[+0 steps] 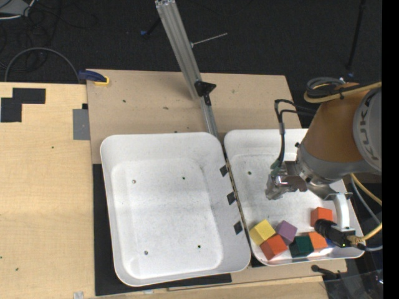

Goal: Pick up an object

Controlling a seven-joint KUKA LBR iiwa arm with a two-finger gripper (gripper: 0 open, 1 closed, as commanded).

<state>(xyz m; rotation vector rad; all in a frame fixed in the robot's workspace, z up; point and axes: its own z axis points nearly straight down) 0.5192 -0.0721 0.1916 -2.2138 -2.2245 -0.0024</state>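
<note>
Several small blocks lie in the near end of the right bin [249, 148]: a yellow block [262, 230], a purple block [287, 230], a red-orange block [273, 246], a green block [302, 246], an orange block [318, 241] and another orange-red block [322, 216]. My gripper [278, 186] hangs over the middle of the right bin, above and behind the blocks. Nothing shows between its fingers.
The left bin [118, 151] sits beside the right one, with black clips along the shared rim. A slanted aluminium bar [182, 48] rises behind the bins. The arm's orange band and cables fill the right side.
</note>
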